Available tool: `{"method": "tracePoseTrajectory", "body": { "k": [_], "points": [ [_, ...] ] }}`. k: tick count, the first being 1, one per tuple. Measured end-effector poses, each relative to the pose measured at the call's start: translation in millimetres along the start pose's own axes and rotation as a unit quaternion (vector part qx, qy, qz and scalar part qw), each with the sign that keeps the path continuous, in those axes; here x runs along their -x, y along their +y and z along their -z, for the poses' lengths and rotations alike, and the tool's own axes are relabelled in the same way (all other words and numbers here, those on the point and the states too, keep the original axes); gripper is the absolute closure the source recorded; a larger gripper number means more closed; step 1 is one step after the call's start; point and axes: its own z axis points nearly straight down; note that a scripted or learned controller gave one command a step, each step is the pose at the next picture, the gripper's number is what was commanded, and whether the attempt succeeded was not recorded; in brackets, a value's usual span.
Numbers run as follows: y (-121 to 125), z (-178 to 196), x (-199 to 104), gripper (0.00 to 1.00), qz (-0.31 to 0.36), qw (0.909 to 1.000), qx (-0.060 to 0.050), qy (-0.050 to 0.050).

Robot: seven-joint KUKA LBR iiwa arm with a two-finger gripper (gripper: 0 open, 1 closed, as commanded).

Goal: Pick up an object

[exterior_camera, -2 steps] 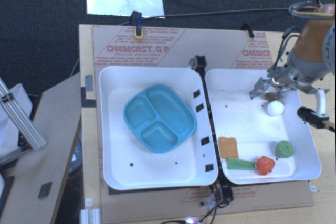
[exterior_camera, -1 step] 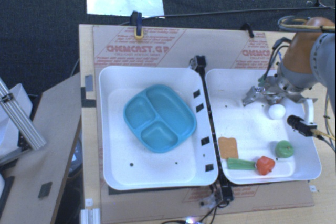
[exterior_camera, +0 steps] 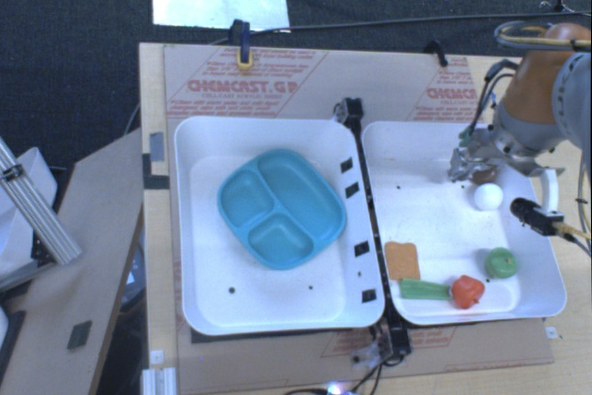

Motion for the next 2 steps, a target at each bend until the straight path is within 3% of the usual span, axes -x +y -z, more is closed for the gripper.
{"method": "tracePoseTrajectory", "body": {
  "k": [2],
  "points": [
    [2,104,11,1.0,-0.002,1.0,0.002,-0.001]
  ]
}}
